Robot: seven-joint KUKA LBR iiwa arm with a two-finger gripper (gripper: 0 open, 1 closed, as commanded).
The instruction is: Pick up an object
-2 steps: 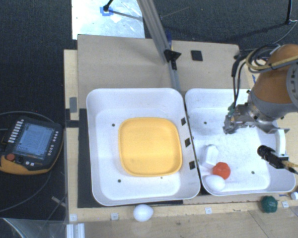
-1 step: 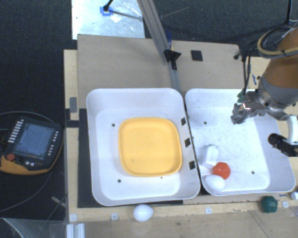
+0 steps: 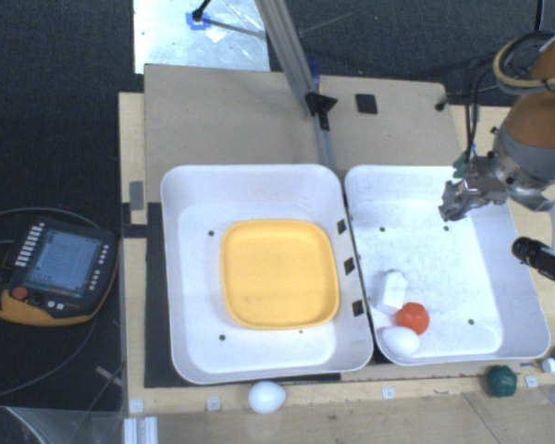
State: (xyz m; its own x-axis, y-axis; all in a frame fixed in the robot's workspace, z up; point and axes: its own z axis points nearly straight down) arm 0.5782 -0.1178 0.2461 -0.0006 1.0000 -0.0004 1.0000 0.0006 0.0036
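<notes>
The right bin (image 3: 499, 276) holds three small things near its front left corner: a white block (image 3: 391, 289), a red-orange ball (image 3: 412, 318) and a white egg-shaped object (image 3: 400, 341). My gripper (image 3: 455, 203) hangs over the back right part of this bin, well away from those objects, and nothing shows between its fingers. A yellow square plate (image 3: 280, 273) lies in the middle of the left bin (image 3: 190, 248).
A white egg shape (image 3: 266, 397) lies on the bench in front of the left bin. A dark green ball (image 3: 501, 381) sits off the right bin's front right corner. A teach pendant (image 3: 54, 268) rests at the far left. A metal pole (image 3: 291, 40) slants behind the bins.
</notes>
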